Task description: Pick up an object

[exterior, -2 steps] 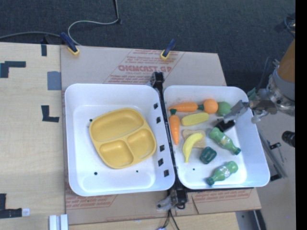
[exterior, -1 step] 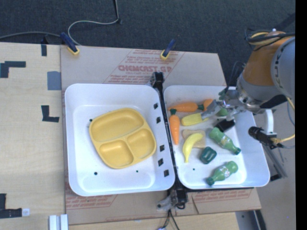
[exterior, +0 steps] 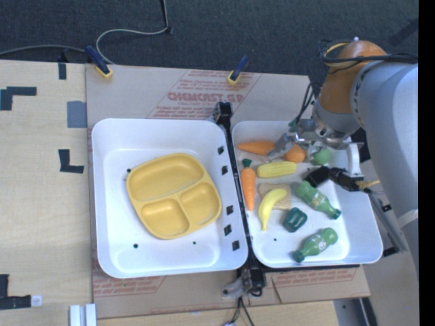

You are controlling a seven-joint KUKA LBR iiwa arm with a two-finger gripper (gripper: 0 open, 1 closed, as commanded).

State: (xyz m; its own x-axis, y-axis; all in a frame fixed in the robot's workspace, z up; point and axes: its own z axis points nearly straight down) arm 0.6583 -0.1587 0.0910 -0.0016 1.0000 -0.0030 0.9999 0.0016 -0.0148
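The end effector (exterior: 289,143) hangs low in the upper part of the right bin (exterior: 370,246); I cannot tell its state. Below it the toy corn (exterior: 276,170), two carrots (exterior: 256,147) and an orange ball (exterior: 296,155) are crowded, so a grasp may push neighbours and slip

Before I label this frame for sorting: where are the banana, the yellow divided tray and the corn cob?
banana (exterior: 270,206), camera view, middle of its curve.
yellow divided tray (exterior: 173,194), camera view, its central ridge.
corn cob (exterior: 276,170), camera view, mid-length.
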